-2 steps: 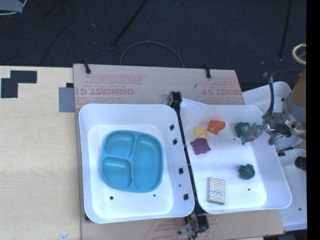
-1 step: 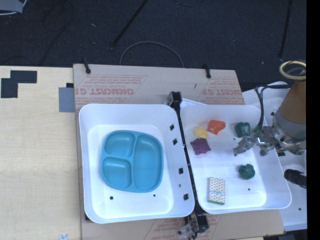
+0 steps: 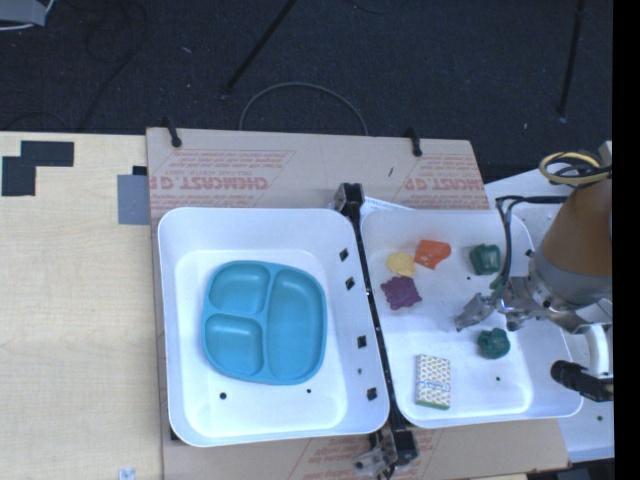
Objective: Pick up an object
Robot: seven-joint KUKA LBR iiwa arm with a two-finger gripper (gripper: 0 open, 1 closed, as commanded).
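Camera view, from above at a slant.

Left shallow white plastic bin (image 3: 180, 268): holds one light-blue divided plastic plate (image 3: 266, 322) with three compartments, lying flat near the middle.

Right shallow white plastic bin (image 3: 470, 400): holds six small items.
- Yellow lumpy piece (image 3: 401, 263), upper left, touching or just beside an orange-red wedge-shaped piece (image 3: 432, 253).
- Purple crinkled piece (image 3: 400, 292), just below the yellow one.
- Dark green rounded object (image 3: 485, 258), upper right, apart from the rest.
- Second dark green rounded object (image 3: 492, 344), lower right, just below the tool.
- Small flat patterned box, white with green edging (image 3: 433, 380), near the front wall.

Grey arm with orange band (image 3: 582, 238): enters from the right. Its tool (image 3: 488, 310) hangs low over the right bin; whether its fingers are spread or closed cannot be told. Nothing visible between them.

Table (image 3: 70, 318): pale wood surface, left of the bins.
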